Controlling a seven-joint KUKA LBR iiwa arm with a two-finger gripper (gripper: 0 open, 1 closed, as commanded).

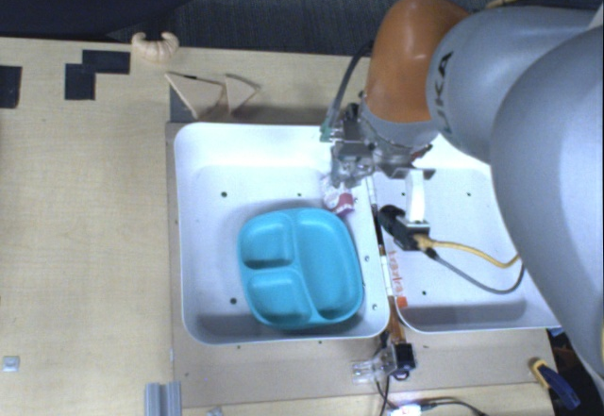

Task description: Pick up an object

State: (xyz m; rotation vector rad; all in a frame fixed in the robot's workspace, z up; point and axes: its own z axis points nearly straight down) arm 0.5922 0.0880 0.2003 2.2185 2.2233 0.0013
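The arm [491,93] reaches in from the right and hangs low over the near-right part of the left bin [203,216], close to the rim it shares with the right bin [472,310]. Its gripper [344,183] points down at a small pinkish-red and white object [338,199] lying on the bin floor, just beside the upper right corner of the blue divided tray [300,265]. Whether the small object touches the tray cannot be told — the two sit very close.

The state of the jaws cannot be told either: the wrist and its fittings hide the fingertips, so it is unclear if they are spread, pressed together, or pinching the object. Nothing shows plainly between them.

As a judgement, the task looks to be at the approach or grasp stage. The arm is placed over a likely target, yet the object appears to rest on the bin floor, so no lift is evident. What seems left is a secure grip and the raise clear of the bin.

A yellow cable [472,258] trails across the right bin on the counter [85,244].
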